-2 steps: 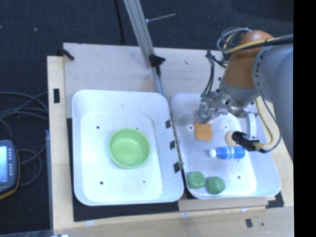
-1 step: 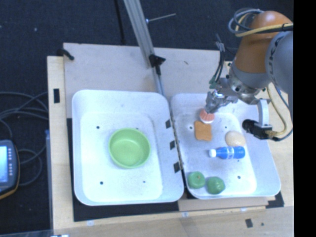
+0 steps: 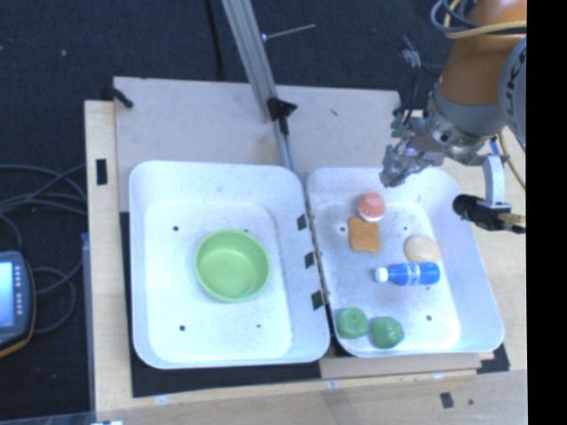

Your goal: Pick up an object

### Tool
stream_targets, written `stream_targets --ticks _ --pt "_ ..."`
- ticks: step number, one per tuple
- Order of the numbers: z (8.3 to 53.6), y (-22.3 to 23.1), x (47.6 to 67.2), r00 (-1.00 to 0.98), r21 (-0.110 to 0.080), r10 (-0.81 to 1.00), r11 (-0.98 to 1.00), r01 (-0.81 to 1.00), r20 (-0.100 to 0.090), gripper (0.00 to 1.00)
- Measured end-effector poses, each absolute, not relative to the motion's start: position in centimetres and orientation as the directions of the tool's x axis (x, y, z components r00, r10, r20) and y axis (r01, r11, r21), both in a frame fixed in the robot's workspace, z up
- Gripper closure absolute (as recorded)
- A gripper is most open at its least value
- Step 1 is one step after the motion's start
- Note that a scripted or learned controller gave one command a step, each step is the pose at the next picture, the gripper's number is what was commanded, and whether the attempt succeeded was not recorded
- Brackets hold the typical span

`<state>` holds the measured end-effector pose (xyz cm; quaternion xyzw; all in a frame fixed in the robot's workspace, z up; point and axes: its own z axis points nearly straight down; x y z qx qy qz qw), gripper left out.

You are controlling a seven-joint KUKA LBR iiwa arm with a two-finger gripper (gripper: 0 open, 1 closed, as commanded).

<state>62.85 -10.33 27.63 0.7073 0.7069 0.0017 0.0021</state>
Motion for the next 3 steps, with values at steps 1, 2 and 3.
stream_targets --ticks 1,2,3 --pt "26.4 -5.2 61.7 -0.003 0.0 1.0 0.003 1.0 0.001 1.0" --pt "25.3 0.2 59.4 -0.003 0.0 1.0 0.003 1.0 0.001 1.0" --pt "25.5 4.0 57.5 -0.002 0.0 1.0 0.002 1.0 0.001 1.0"
